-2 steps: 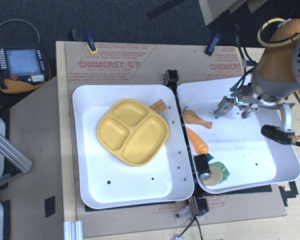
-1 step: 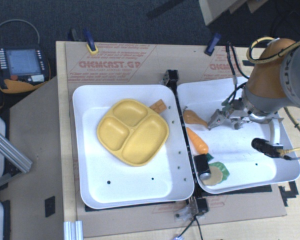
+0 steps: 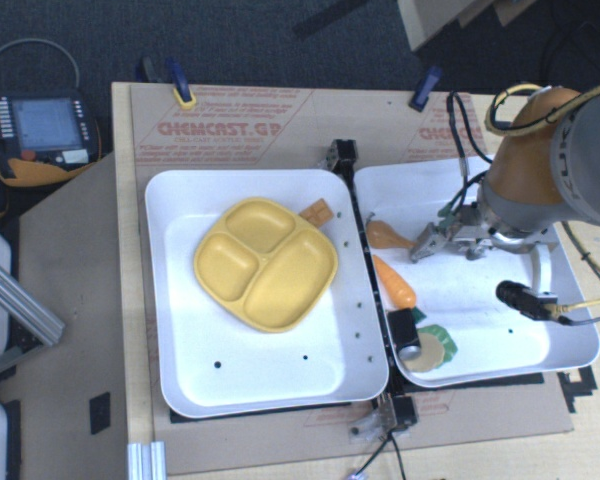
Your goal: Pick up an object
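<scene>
My gripper [image 3: 448, 247] hangs low over the right bin [image 3: 540, 353], in its upper middle part, its fingers spread open with nothing between them. Just left of it lies a tan, pear-shaped piece [image 3: 385, 234]. An orange carrot [image 3: 394, 281] lies below that along the bin's left wall. Near the bin's front left corner sit a black block [image 3: 404, 330] and a round green and tan piece [image 3: 436, 347]. The left bin [image 3: 180, 358] holds a yellow divided plate [image 3: 266, 263] with a small brown block [image 3: 317, 212] at its upper right edge.
The grey arm with its orange band [image 3: 528, 163] comes in over the right bin's far right side. A black connector with a cable [image 3: 525, 299] hangs over the bin's right part. Clamps [image 3: 184, 95] sit on the bench's back edge.
</scene>
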Available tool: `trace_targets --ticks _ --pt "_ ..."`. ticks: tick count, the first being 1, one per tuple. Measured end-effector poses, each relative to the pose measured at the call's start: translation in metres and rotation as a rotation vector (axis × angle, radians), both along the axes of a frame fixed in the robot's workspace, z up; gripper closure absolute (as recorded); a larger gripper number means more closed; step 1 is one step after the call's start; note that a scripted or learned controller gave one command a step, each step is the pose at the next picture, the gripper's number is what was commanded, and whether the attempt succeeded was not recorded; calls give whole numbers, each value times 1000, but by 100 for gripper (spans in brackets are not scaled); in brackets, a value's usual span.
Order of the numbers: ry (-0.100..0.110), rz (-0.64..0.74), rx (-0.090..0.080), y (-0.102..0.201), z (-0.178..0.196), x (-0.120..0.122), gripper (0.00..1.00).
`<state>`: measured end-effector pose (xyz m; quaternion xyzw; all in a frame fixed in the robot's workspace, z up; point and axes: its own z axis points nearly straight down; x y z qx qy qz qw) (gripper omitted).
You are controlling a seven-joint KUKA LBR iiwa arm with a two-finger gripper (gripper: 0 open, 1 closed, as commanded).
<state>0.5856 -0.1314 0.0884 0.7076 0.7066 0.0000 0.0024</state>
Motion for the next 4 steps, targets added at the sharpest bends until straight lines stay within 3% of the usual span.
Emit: trace_targets --ticks 1,4 --pt "-11 0 1 1 14 3 100" --pt "-7 3 0 -14 196 18 100"
